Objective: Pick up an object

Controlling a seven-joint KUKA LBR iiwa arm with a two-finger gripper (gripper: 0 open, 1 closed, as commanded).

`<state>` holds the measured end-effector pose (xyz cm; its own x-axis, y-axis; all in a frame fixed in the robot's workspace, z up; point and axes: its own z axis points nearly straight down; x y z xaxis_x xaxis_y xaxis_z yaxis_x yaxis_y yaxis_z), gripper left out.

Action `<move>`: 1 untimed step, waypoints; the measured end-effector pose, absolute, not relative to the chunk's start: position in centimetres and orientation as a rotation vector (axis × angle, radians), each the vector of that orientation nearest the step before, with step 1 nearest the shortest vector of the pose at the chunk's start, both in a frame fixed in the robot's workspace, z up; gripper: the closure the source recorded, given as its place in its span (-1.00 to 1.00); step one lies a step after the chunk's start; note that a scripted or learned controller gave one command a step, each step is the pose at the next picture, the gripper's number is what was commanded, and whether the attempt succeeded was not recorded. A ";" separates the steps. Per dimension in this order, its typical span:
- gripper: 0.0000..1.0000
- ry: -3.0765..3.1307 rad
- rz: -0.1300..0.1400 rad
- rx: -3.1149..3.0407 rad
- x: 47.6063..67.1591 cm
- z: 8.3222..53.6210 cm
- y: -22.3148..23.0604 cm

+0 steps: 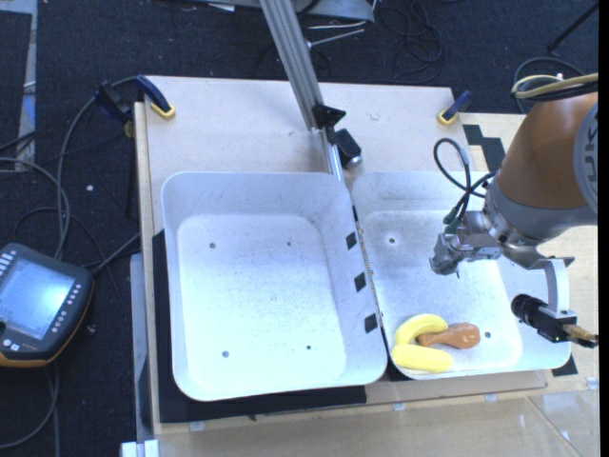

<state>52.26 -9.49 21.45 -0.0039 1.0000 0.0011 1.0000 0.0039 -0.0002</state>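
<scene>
A yellow banana-shaped toy [420,343] lies near the front edge of the right bin [390,219]. An orange-brown toy [457,336] rests against its right side. My gripper [445,259] hangs over the middle of the right bin, above and behind both toys and apart from them. I see nothing held between its fingers.
The left bin [257,284] stands beside the right one, their walls meeting along a ridge with black clips [361,280]. A slanted metal rail [300,65] reaches down to the bins' back junction. A handheld pendant [38,303] lies off the bench at the left.
</scene>
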 end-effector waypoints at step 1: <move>1.00 -2.226 -0.002 -2.215 51.2 22.0 -3.6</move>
<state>51.15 -3.64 22.04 -0.0050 1.0000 0.0014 1.0000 0.0050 0.0003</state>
